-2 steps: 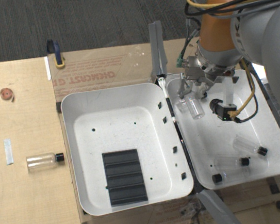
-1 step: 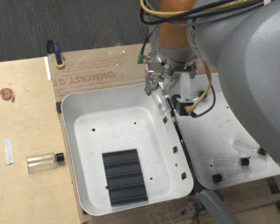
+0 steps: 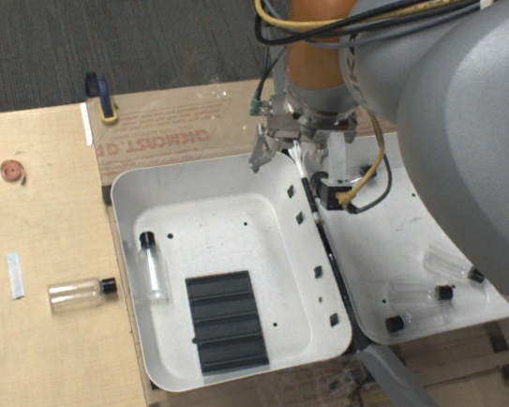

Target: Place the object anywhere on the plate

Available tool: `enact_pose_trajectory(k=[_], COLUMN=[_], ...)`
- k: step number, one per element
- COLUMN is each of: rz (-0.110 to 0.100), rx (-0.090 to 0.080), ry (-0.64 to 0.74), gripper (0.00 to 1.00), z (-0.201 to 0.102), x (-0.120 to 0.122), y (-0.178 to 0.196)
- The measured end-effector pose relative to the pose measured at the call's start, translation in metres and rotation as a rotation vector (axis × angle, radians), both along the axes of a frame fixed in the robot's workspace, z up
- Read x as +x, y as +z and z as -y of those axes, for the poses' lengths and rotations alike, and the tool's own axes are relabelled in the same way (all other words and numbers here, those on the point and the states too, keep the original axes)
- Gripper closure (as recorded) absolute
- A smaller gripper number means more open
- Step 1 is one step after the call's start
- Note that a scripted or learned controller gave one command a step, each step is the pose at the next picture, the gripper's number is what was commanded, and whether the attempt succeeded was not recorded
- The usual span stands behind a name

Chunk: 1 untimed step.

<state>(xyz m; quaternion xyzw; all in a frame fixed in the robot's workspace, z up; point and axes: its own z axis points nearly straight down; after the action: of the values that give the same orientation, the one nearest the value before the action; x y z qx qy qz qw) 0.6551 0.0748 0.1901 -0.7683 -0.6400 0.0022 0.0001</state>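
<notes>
Grey bulk of the robot arm (image 3: 469,118) looms closest, filling the three o'clock side of the scene, its orange band (image 3: 326,16) up near twelve. The gripper (image 3: 307,154) hangs over the wall between the two white bins, at the twelve o'clock end; whether it is open or closed cannot be told from this angle, and nothing is seen held in it.

The black ribbed plate (image 3: 225,321) lies flat at six o'clock in the left bin (image 3: 235,201). A clear tube (image 3: 152,265) with a black cap lies at nine o'clock in that bin, just beside the plate but not touching it. More clear capped tubes (image 3: 410,296) lie at about five o'clock in the right bin (image 3: 383,235). Which of them is meant as the object is not certain. A small bottle (image 3: 78,291) rests on the worktop (image 3: 61,369), outside the bins at nine o'clock.

Nothing is on the plate yet, so the pick looks like the step in hand. A clear, round tube is likely to roll or slip; gripping across its middle, square to its length, and lowering it onto the plate's ridges before letting go would seem the safest course.
</notes>
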Motion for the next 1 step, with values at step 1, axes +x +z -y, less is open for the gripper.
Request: enact_pose_trajectory(k=[1], rz=[0.003], rx=[0.0], ry=[0.181], gripper=[0.0], z=[0.0588], x=[0.004], y=[0.0297])
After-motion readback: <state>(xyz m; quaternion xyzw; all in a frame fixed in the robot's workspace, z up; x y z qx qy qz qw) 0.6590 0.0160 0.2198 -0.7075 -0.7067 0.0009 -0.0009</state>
